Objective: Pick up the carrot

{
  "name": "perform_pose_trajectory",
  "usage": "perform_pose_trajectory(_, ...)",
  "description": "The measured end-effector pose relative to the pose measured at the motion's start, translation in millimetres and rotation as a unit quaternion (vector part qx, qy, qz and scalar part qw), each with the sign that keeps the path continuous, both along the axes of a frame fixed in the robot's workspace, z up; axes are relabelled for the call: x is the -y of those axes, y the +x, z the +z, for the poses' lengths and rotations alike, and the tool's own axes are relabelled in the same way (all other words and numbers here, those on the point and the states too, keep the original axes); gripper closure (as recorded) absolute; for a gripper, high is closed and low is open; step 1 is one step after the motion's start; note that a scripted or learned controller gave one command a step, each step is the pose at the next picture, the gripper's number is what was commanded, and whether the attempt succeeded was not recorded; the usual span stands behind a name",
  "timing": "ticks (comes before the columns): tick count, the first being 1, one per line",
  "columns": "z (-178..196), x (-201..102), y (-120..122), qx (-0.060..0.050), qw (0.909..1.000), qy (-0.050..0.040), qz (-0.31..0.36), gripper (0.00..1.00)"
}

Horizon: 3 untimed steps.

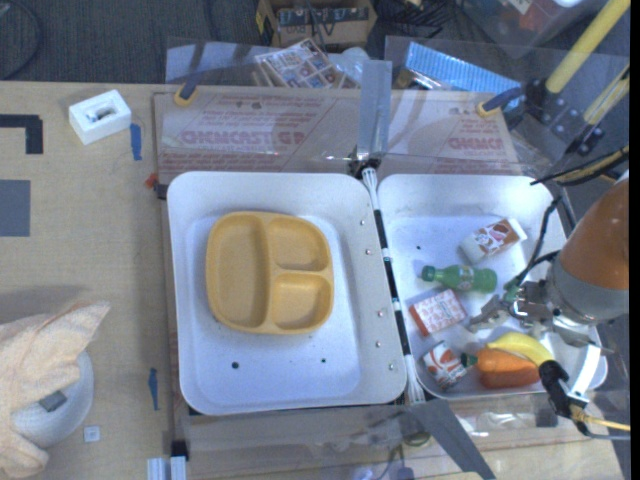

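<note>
Currently, risk: the gripper [497,313] is hanging just above a crowded corner of the right bin [440,203]; a banana [522,345] is lying touching the carrot [508,368], so a closing grasp could be catching the banana instead, or nudging the carrot against the bin wall
Second risk: a small red-and-white packet [446,363] is sitting just left of the carrot; a descent off to that side could be pinching the packet
Carrot, look: short, stubby, bright orange, lying on its side; smooth and rounded, likely to be rolling if pushed
Carrot, place: near front corner of the right bin, beside the arm [600,263]; lying free, nothing gripping it
Fingers: metal parts are showing over the bin, but whether they are spread or closed I cannot tell
Other items: a green bottle [460,277] and two snack packets [440,311] are lying further back
Left bin [190,203]: is carrying a yellow divided plate [225,230]
Desk [70,228]: pale wood, surrounding both bins
</note>
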<state>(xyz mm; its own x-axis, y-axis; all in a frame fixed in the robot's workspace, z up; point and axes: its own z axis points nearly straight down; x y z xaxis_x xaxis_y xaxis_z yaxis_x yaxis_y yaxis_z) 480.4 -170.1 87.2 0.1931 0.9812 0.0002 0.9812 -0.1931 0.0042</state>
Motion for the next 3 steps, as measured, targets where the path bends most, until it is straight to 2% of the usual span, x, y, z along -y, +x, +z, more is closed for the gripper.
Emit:
perform_pose_trajectory(1,1,-41,1,0.001,0.978,-0.001,0.208,0.0)
perform_pose_trajectory(2,141,7,0,-0.001,0.9801,-0.001,0.198,0.0)
perform_pose_trajectory(3,38,-27,-1,-0.002,0.9824,-0.0001,0.187,0.0)
